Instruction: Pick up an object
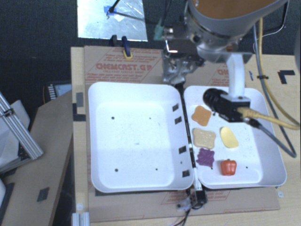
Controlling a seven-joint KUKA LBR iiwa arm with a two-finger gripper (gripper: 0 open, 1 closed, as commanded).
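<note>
The right bin (pixel 268 168) holds several small objects: an orange flat piece (pixel 201 115), a tan bread-like slice (pixel 204 138), a pale yellow oval piece (pixel 229 137), a purple cluster (pixel 205 157) and a red pepper-like piece (pixel 228 167). My gripper (pixel 177 77) hangs at the far edge between the two bins, above the rim and well back from the objects. Nothing shows between its tips.
The left bin (pixel 96 126) stands beside the right one, joined at a middle divider with black clips (pixel 181 149). Both rest on a cardboard sheet (pixel 120 66). A shiny metal plate (pixel 111 13) lies at the back left. An aluminium frame (pixel 16 131) stands at the far left.
</note>
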